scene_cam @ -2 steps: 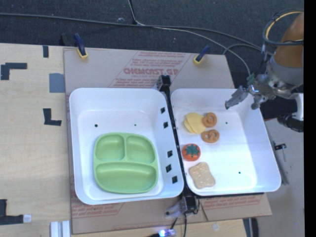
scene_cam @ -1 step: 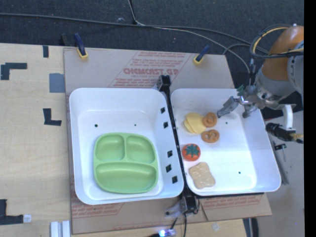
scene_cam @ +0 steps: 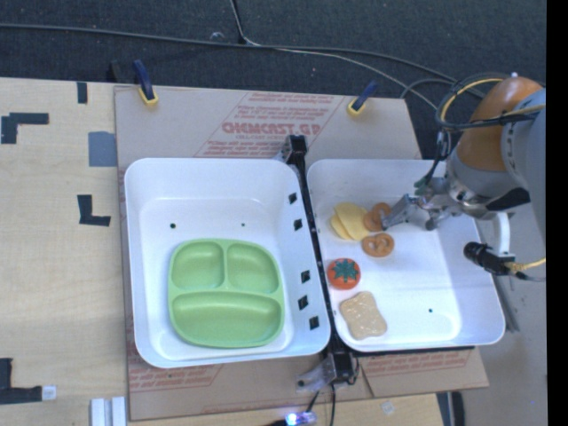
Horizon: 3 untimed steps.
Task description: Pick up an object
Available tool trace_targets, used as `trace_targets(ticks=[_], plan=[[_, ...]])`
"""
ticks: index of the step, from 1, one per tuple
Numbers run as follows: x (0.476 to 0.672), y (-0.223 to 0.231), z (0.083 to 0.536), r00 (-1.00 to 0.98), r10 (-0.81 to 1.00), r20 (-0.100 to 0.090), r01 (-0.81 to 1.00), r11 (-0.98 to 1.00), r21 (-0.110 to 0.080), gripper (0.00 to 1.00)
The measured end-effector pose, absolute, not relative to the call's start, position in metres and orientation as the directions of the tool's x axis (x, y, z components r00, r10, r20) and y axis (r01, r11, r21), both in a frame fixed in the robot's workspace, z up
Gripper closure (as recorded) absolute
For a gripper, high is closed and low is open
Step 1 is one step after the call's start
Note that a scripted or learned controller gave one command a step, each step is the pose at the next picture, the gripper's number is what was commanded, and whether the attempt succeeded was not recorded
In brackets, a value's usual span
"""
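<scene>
Arm low over right bin [scene_cam: 461, 322], gripper [scene_cam: 390, 217] tips at small brown piece [scene_cam: 380, 213], roughly 10 o'clock of bin; grip width can't be told. Nothing lifted yet: yellow slices [scene_cam: 350, 221], pretzel [scene_cam: 377, 244], tomato [scene_cam: 343, 273], bread [scene_cam: 363, 315] all resting on bin floor. Grasp and lift remain

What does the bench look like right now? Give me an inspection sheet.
Surface: two white bins on a cardboard sheet clamped to the bench.
Job's things: in the right bin, yellow slices, a brown ring piece, a tomato toy, a bread slice.
Clutter: green divided tray in the left bin.
Grippers: gripper low over the right bin, beside the yellow slices.
Cables: black cable across the dark floor.
Surroundings: black tape marks on the wood.
</scene>
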State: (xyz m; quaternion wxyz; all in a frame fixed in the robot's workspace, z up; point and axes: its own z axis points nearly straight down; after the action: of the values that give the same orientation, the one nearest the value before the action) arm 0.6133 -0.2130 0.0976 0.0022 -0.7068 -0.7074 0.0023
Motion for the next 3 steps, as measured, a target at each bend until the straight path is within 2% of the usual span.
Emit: trace_targets(ticks=[1,2,3], plan=[[0.616,-0.213,0.090,-0.002,1.000,-0.003,1.000,0.002,0.007,0.00],[0.617,-0.213,0.100,-0.004,1.000,-0.003,1.000,0.004,0.007,1.00],[0.618,-0.215,0.143,-0.001,1.000,-0.001,1.000,0.001,0.003,1.00]])
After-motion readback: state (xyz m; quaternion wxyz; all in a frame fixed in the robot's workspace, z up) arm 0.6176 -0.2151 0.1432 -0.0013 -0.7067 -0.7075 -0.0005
